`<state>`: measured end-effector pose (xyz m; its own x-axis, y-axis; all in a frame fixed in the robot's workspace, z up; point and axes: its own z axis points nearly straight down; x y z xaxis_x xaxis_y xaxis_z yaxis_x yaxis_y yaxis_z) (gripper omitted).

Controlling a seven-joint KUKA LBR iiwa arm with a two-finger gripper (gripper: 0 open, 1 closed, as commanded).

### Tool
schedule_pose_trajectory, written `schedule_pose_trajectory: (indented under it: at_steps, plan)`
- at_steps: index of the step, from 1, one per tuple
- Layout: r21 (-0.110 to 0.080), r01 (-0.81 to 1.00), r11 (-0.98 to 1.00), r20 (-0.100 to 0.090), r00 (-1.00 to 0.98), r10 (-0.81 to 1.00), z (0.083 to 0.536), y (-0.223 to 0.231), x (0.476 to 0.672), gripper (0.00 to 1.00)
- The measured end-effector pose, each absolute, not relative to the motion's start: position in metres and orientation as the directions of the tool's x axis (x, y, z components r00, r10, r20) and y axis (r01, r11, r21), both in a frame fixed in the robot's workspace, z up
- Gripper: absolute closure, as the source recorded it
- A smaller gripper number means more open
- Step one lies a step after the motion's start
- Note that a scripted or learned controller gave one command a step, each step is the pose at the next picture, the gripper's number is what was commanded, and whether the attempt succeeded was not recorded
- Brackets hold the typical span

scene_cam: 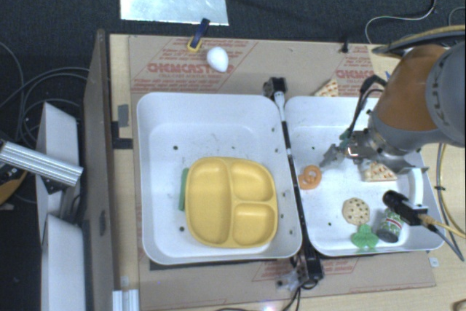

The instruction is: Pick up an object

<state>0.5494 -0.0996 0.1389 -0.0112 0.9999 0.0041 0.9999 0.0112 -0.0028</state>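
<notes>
Dark carpet surrounds the table [218, 62], which carries two white bins. From above, the left bin [160, 120] holds a yellow divided tray [231, 200]. The right bin [320, 229] holds an orange ring [311, 177], a round cookie [355, 210], a green piece [363, 237] and a cracker [378, 171]. The gripper [342, 151] hangs just above the ring, jaws spread, holding nothing. Judging by this, the approach is under way; next it must descend and close on the ring.

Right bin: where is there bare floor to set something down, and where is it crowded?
The right bin has bare floor along its far-left part, between the divider and the hand, and a small patch below the orange ring. Its near-right side is crowded: cookie, green toy, dark bottle, cracker.
</notes>
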Motion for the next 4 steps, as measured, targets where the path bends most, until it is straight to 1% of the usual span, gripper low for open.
schedule_pose_trajectory:
  at_steps: [1, 2, 3, 4]
  plan:
    - [0.015, 1.0, 0.006, -0.005, -0.006, 1.0, 0.198, -0.145, 0.649, 0.0]
    - [-0.004, 1.0, -0.004, 0.0, 0.004, 1.0, 0.079, -0.204, 0.613, 0.0]
    - [-0.005, 1.0, 0.002, 0.003, -0.002, 1.0, 0.084, -0.154, 0.551, 0.0]
    - [-0.001, 1.0, -0.005, 0.0, 0.005, 1.0, 0.085, -0.209, 0.484, 0.0]
